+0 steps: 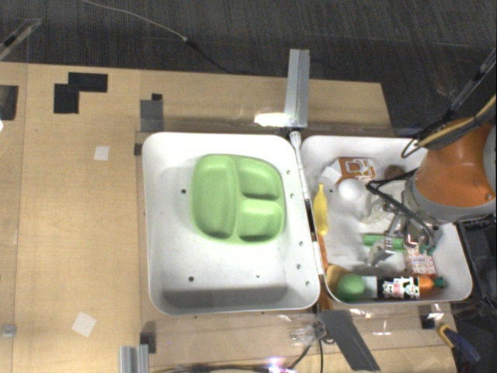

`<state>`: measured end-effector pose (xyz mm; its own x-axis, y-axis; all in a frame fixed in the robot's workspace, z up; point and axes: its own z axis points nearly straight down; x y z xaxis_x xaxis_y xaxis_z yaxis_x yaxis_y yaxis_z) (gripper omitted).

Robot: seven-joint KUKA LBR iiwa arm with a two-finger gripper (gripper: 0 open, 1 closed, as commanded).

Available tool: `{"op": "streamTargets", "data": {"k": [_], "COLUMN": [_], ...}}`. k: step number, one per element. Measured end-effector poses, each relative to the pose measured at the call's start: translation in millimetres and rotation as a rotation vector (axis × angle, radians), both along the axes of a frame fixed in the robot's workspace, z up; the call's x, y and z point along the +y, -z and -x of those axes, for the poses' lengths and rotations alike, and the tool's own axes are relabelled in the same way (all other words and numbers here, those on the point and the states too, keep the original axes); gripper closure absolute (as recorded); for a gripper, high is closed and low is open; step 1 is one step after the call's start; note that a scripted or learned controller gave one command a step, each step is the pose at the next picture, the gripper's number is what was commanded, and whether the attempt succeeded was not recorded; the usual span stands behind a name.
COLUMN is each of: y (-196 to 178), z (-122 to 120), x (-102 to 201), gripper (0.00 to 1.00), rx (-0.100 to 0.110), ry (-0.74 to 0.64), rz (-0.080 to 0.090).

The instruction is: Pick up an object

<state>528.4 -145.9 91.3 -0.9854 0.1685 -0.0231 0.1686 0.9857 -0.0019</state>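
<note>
Even overhead light, soft shadows, slight blur

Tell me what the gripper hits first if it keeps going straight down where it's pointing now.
Most likely the green stick-shaped item lying right under the gripper in the right bin, with the white bin floor beneath it. Depth is hard to judge from this slanted view, so treat that as a best guess.

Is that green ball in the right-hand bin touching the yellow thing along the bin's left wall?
Apart. The camera view shows the green ball in the near left corner, with bare white bin floor between it and the yellow thing's lower end.
</note>
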Motion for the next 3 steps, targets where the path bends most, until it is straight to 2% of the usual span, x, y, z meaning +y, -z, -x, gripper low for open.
{"op": "streamTargets", "data": {"k": [1,2,3], "y": [-1,0,-91], "z": [32,35,39], "x": [-33,2,-62], "gripper": [0.00,0.00,0.00], "rx": [-0.007,-0.003,0.009], "ry": [0.205,0.338,0.541], "rz": [-0.006,-0.006,-0.010]}}
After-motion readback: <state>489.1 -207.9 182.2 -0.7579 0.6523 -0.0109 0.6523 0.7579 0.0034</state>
